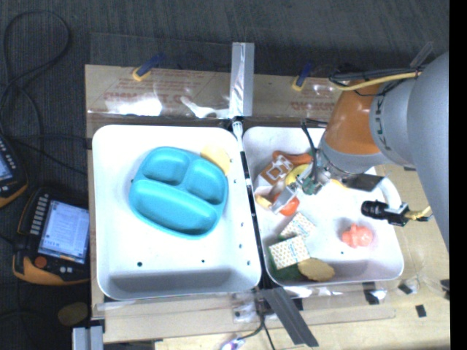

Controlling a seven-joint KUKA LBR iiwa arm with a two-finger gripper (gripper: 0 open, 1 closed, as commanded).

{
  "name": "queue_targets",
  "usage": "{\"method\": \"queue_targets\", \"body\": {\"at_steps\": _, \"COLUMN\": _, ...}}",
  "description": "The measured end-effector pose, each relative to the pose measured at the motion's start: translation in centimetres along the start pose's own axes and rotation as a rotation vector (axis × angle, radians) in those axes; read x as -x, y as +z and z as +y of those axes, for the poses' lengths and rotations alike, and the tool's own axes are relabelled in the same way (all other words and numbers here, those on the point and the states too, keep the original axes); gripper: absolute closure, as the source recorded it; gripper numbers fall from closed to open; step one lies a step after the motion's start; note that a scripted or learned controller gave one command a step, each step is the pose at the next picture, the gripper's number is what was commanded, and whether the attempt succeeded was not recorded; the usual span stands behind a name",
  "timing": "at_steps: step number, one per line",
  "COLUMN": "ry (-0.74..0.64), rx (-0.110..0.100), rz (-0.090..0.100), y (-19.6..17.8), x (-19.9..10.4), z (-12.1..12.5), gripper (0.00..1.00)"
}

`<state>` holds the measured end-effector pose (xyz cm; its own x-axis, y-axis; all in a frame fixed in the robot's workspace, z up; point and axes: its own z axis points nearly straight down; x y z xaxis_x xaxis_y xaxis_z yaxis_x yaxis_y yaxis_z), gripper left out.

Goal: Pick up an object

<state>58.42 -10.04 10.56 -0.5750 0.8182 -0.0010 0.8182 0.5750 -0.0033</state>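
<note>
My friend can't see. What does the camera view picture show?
A grey robot arm with an orange band reaches its gripper into the right bin, over a heap of small things. A pink toy lies nearby, and a blue divided tray sits in the left bin.

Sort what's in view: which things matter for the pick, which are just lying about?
For the pick:
- gripper, down in the right bin
- small items there: orange wrapper, red piece, checkered packets, pink toy, brown cookie

Lying about:
- blue divided tray and yellow piece in the left bin
- handheld controller on the floor
</note>
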Motion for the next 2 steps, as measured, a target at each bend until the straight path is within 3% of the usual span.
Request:
{"method": "queue_targets", "body": {"at_steps": 1, "ry": 0.347, "rx": 0.012, "rz": -0.004, "y": 1.6, "x": -0.9, "z": -2.2, "gripper": 0.0}}
{"method": "queue_targets", "body": {"at_steps": 2, "ry": 0.346, "rx": 0.012, "rz": -0.008, "y": 0.6, "x": -0.8, "z": -2.2, "gripper": 1.0}}
